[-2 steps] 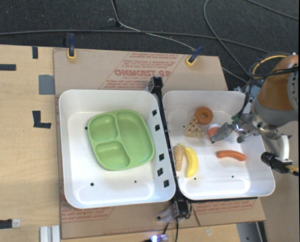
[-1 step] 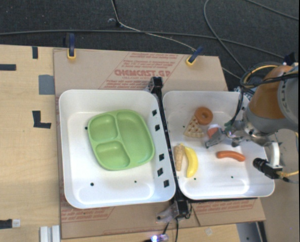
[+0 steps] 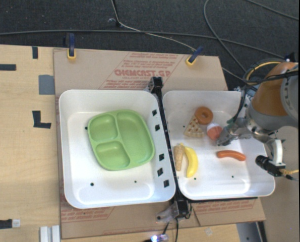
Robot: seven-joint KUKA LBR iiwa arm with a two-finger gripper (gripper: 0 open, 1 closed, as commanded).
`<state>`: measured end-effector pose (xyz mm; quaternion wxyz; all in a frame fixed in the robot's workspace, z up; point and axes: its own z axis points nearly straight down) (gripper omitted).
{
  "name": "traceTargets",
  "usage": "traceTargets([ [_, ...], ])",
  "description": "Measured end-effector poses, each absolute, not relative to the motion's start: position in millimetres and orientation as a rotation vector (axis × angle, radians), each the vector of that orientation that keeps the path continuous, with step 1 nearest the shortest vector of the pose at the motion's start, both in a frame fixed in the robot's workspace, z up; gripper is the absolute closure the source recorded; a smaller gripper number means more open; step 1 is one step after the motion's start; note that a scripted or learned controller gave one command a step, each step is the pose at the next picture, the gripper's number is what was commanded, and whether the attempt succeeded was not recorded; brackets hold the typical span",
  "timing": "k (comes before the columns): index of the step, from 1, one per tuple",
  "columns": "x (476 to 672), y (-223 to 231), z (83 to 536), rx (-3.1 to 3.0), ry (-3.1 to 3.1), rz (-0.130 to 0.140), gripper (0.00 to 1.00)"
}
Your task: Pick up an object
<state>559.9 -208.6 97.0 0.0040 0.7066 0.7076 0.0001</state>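
The right bin holds several toy foods: a brown doughnut, a waffle wedge, a small red fruit, a red sausage, a yellow banana and a tan bread stick. My gripper hangs low over the right bin, just right of the red fruit and above the sausage. Its dark fingertips sit close to the fruit, with nothing visibly between them.
A green divided plate lies in the left bin. A black divider separates the two bins. The grey arm with its orange band comes in over the right bin's right rim. Cables trail across the dark floor behind.
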Motion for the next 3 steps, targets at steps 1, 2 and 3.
traceTargets([
  [1, 550.4, -210.2, 150.0, 2.220, 2.219, 0.002, 1.00],
  [2, 541.8, -214.6, 202.2, 2.219, 2.218, 0.002, 1.00],
  [3, 542.7, -214.6, 233.5, 2.218, 2.221, 0.001, 1.00],
])
